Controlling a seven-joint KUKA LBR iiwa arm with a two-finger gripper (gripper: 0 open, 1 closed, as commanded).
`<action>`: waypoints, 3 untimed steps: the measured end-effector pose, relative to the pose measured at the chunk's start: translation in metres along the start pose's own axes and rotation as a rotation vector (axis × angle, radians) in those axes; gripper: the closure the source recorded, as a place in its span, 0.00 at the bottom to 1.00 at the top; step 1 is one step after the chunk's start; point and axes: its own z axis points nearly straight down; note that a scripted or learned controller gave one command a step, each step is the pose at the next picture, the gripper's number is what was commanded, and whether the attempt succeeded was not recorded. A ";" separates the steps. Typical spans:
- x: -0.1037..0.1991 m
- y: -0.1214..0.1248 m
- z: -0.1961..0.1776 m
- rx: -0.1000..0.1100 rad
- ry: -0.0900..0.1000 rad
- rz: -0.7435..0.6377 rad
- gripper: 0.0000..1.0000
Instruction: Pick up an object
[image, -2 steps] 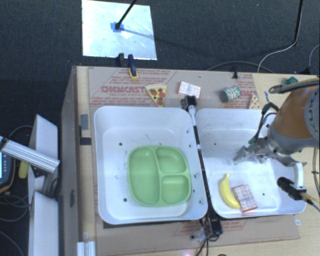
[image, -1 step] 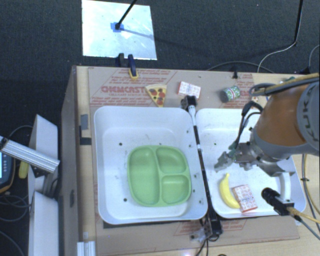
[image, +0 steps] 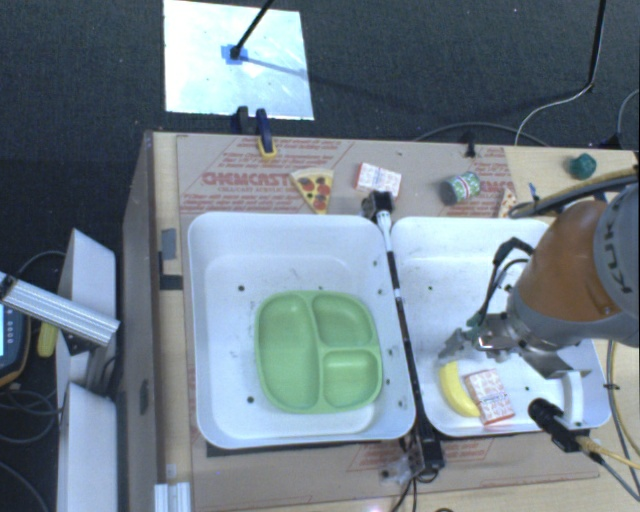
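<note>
hiding pincer fingers: arm; banana end tucked behind carton.

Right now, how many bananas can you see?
1. The banana lies in the right bin, near its front edge, beside a small box. The arm could hide more.

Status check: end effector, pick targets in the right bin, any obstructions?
End effector low in the right bin, nothing seen held. Banana and small carton just below it, side by side. Nothing blocking them.
</note>
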 end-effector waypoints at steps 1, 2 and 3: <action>0.008 0.000 0.011 -0.001 0.001 0.000 0.00; 0.006 0.000 0.030 0.000 0.001 0.000 0.00; -0.099 0.072 0.006 -0.004 -0.003 0.000 0.00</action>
